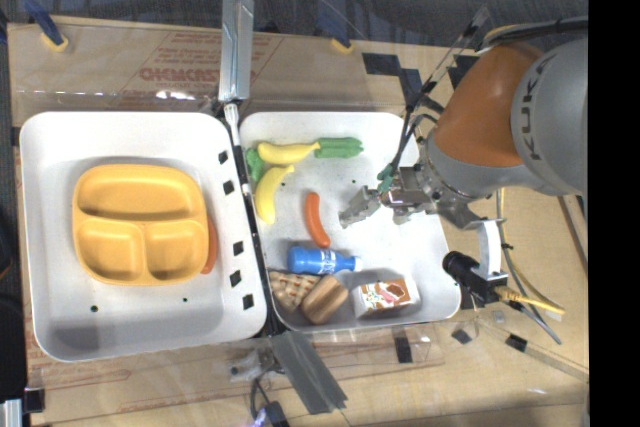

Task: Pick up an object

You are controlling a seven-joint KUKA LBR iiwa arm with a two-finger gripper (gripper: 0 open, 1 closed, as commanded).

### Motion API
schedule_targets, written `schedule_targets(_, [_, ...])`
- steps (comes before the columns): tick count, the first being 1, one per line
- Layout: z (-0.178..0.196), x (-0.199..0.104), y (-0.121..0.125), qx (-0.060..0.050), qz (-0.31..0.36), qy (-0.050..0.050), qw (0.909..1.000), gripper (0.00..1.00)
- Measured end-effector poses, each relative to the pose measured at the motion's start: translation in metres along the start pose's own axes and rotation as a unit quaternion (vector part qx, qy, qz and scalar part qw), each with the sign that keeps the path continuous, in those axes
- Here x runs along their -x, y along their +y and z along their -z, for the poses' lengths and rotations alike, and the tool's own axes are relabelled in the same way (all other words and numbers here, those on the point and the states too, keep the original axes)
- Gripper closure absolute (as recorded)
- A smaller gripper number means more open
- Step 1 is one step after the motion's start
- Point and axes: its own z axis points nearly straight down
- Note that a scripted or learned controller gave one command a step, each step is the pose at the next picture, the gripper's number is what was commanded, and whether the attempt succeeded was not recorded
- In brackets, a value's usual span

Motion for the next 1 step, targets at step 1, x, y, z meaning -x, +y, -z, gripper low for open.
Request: schedule_targets(1, [-0.1157, -0.0391, 0.0294, 0.002, 0.038, -0.001, 0.9993, 0.0])
